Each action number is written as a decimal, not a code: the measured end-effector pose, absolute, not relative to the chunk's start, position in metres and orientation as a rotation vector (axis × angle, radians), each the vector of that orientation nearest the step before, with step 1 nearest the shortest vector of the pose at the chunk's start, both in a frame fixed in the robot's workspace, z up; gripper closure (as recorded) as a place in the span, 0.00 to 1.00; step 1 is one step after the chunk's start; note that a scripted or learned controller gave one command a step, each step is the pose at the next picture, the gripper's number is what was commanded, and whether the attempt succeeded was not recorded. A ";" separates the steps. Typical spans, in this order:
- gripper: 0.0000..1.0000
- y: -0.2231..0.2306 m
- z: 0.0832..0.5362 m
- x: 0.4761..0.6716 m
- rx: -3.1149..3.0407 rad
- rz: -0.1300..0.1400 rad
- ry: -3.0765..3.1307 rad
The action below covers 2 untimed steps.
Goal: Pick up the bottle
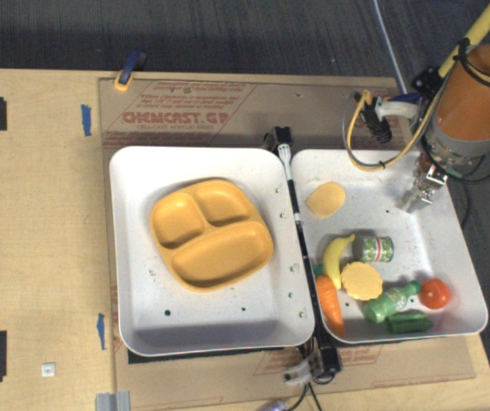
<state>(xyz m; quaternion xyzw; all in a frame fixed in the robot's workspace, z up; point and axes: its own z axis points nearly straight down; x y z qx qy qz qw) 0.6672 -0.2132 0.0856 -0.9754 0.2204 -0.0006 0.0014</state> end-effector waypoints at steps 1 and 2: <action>1.00 -0.223 0.204 0.658 -3.113 -0.006 0.397; 1.00 -0.184 0.086 0.643 -3.123 -0.002 0.315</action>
